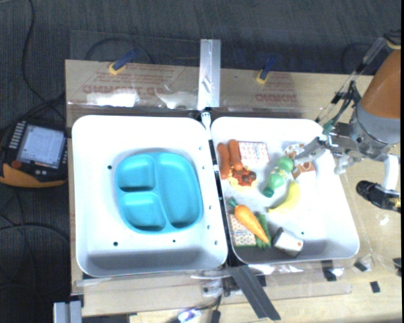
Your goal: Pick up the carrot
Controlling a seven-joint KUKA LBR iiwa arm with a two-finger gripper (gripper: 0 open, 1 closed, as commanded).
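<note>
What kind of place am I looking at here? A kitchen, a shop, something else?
Most likely a robotics lab or test bench, not a kitchen. A grey and orange robot arm reaches over two white bins taped to a board, the food looks like toys, such as the carrot, and cables trail across carpet.

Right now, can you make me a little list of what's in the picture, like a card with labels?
left bin: holds a blue divided tray
right bin: holds toy food
carrot: orange, lying near the right bin's front left corner
banana: yellow, to the right of the carrot
green bottle: just above the banana
hot dog: near the divider, at the back
arm: over the right bin's right edge, apart from the carrot
</note>
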